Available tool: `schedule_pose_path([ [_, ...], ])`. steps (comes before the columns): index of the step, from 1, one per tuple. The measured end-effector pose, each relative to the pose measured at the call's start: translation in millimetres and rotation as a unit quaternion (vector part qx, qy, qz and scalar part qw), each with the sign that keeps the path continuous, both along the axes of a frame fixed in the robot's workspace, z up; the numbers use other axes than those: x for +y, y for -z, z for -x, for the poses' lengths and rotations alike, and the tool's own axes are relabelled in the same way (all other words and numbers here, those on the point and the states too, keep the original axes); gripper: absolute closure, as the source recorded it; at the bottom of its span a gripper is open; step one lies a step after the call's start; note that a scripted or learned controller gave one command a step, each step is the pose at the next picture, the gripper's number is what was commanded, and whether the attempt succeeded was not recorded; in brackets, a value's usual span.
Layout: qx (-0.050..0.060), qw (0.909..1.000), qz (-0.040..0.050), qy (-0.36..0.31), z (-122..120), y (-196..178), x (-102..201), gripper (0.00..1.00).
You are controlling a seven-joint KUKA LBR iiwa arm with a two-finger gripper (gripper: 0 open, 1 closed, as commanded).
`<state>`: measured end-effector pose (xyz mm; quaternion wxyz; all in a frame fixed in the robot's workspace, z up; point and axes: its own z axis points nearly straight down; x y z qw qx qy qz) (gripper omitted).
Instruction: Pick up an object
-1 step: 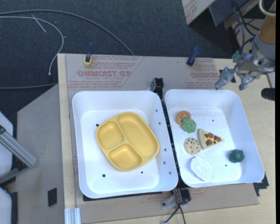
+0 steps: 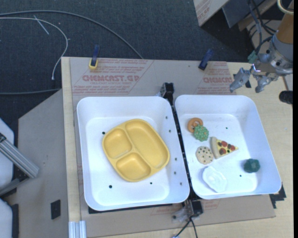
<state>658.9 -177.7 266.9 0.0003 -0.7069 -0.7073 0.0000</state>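
Camera view: tool [image 2: 252, 82] hangs open, well apart from pizza slice [image 2: 224, 148].

dark carpet [image 2: 139, 28] with white cables [image 2: 56, 21]; perhaps a cardboard box [image 2: 209, 9].

Arm [image 2: 284, 35] cut off by top-right corner; white lump [image 2: 214, 179] in right bin [image 2: 260, 121] too indistinct to identify.
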Motion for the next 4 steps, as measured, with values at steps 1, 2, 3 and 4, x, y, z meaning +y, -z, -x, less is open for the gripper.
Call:
schedule_pose_path([
  [1,0.002,1.0,-0.0004,0.0,3,60,1,0.0],
  [2,0.003,1.0,-0.0005,0.0,7,103,-1,0.0],
  [3,0.003,1.0,-0.0009,0.0,8,153,10,0.0],
  [4,-0.001,1.0,-0.0001,-0.001,5,137,9,1.0],
])
